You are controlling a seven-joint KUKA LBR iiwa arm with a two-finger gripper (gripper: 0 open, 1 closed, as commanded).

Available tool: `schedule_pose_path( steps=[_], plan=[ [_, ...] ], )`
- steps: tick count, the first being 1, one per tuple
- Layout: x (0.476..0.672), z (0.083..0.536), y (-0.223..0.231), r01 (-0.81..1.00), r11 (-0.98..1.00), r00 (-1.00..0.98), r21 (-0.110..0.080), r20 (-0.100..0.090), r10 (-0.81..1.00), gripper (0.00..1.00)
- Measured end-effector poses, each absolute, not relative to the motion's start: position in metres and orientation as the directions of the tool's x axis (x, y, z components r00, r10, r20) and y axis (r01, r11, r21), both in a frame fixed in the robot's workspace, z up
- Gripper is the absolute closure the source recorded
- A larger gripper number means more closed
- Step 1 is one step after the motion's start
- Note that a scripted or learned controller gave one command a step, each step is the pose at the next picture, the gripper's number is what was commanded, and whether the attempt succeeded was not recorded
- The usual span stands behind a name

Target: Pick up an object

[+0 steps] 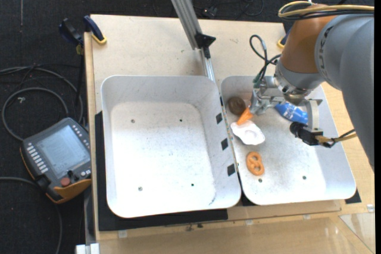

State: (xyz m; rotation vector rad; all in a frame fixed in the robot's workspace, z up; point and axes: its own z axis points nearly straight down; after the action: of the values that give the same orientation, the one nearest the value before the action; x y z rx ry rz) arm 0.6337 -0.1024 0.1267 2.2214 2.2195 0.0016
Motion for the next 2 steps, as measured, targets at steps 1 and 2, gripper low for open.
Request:
schedule_pose_path(
  steps=[1,2],
  plan=[
    [0.639,0.171,-0.107,1.0,0.0,0.001,0.006,-0.001,1.0,1.0],
    [0.643,0.235,-0.102,1.0,0.003,-0.003,0.009,-0.002,1.0,1.0]
  ],
)
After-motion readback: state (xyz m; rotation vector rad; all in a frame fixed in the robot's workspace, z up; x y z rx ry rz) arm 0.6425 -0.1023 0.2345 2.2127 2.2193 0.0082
